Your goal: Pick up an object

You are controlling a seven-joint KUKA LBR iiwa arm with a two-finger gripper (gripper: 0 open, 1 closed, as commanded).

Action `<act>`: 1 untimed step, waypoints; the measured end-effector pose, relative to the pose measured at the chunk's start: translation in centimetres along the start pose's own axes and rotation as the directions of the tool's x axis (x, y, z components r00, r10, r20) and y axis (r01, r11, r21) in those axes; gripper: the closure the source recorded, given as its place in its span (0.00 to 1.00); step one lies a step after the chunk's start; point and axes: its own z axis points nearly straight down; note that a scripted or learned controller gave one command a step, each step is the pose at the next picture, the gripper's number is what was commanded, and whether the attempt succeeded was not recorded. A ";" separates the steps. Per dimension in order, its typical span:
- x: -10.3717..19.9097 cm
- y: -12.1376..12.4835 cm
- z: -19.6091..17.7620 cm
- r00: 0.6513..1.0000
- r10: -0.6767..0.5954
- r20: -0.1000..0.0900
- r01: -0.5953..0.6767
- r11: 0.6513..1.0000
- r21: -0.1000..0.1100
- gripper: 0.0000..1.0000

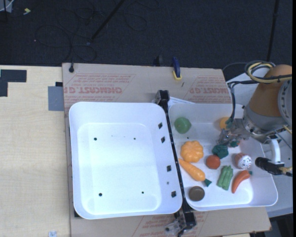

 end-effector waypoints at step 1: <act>3.8 4.5 0.1 1.000 -0.002 0.014 0.002 1.000 -0.005 1.00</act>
